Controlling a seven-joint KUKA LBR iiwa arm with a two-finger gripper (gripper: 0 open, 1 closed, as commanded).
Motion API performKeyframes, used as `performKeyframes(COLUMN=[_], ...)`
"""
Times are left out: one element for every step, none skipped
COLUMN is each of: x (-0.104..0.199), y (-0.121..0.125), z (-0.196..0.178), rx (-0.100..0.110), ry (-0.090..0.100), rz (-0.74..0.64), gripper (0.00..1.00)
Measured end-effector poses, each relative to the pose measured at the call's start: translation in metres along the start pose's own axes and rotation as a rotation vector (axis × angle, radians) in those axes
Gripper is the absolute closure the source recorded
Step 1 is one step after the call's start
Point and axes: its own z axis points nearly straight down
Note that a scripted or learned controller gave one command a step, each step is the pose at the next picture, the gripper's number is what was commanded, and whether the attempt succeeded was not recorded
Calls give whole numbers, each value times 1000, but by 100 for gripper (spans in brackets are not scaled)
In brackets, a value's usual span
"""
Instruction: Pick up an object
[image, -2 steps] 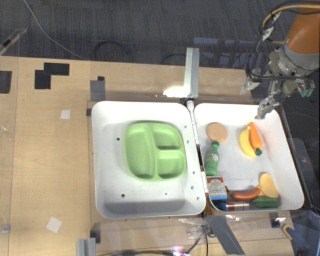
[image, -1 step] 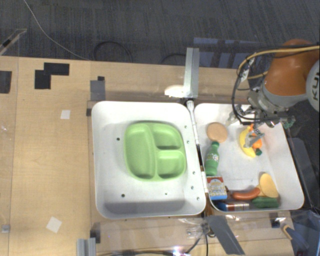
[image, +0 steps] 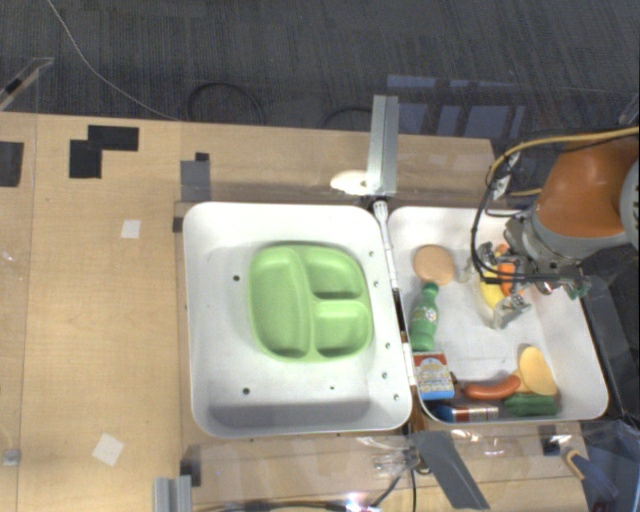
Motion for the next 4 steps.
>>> performKeyframes(x=[-8, -14, -47, -48], y=[52, 51, 34, 35], z=[-1, -17, -165, -172], rx=[-1, 9, 8, 5], ry=[-2, -18, -10, -12], rz=[-316, -319, -222, -222], gripper=[0, 100, 100, 100])
